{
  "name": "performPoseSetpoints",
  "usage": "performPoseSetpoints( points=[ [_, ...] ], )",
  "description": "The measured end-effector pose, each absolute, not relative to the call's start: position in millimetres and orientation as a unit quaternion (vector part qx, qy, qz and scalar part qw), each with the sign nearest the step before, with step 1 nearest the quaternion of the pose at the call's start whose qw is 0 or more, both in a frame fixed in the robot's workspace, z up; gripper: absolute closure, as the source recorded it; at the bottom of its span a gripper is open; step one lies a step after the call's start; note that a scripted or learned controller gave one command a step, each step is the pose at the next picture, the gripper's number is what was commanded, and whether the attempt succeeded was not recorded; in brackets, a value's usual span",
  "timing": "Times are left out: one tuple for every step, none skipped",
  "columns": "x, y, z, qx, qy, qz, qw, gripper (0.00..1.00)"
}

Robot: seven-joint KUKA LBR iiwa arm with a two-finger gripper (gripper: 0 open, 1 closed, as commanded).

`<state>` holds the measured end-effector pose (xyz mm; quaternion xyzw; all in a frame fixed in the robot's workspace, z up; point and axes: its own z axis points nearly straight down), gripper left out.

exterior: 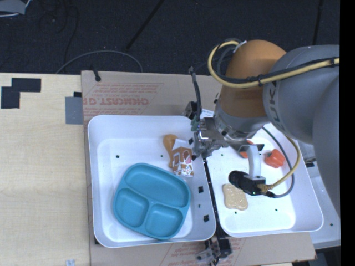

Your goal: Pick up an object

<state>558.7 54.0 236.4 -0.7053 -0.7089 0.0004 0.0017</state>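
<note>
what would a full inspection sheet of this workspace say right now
surface: left bin and right bin, both white, side by side on printed cardboard over a pale bench top
job's things: blue divided plate and tan patterned toy in the left bin; tan slice and orange piece in the right bin
clutter: nothing seen
grippers: pincer low over the bins' shared edge, right beside the tan patterned toy; no hold can be confirmed
cables: dark cables on the floor behind the bench
surroundings: dark floor; grey square on the bench top
</note>
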Motion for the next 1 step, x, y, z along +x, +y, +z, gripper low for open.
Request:
performPoseSetpoints(
  points=[
    [557.9, 98.6, 225.0, -0.706, -0.709, 0.0018, 0.002, 1.0]
  ],
)
